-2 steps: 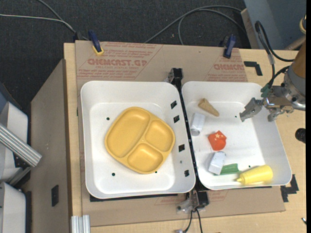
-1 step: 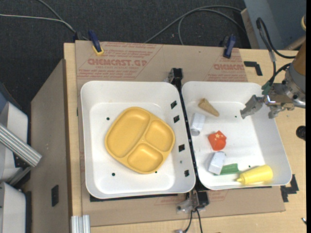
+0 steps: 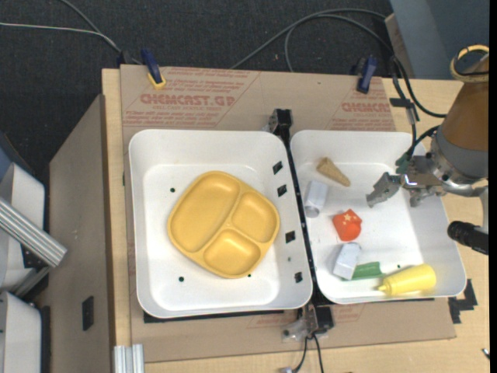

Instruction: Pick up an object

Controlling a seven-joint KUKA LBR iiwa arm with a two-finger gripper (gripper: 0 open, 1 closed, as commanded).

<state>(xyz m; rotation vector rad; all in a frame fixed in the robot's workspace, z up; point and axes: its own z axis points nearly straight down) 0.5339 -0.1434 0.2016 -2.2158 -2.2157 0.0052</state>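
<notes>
On the brown board surface (image 3: 233, 88), printed with reddish lettering and pinned at its far edge by two blue clamps (image 3: 153, 68), two shallow white bins sit side by side. Around the board lies dark carpet crossed by black cables, and a metal rail shows at the left edge.

The left bin (image 3: 147, 208) holds one thing, a yellow divided plate (image 3: 224, 224) with three compartments, lying flat near the bin's middle.

The right bin (image 3: 404, 208) holds several small things. A tan cone (image 3: 333, 172) lies toward the far side. A pale grey piece (image 3: 314, 196) rests just beside the divider between the bins. A red block (image 3: 348, 224) sits near the bin's middle. Nearer the front, a grey-white block (image 3: 346, 260) touches a green piece (image 3: 366, 270), and a yellow bottle (image 3: 407, 280) lies on its side against the front rim.

The end effector (image 3: 400, 188) hangs over the right bin's right half, on the grey arm with its orange band. Its two fingers stand apart, with nothing between them. The red block lies near it, to the left and toward the front; the cone lies to its left, toward the far side.
</notes>
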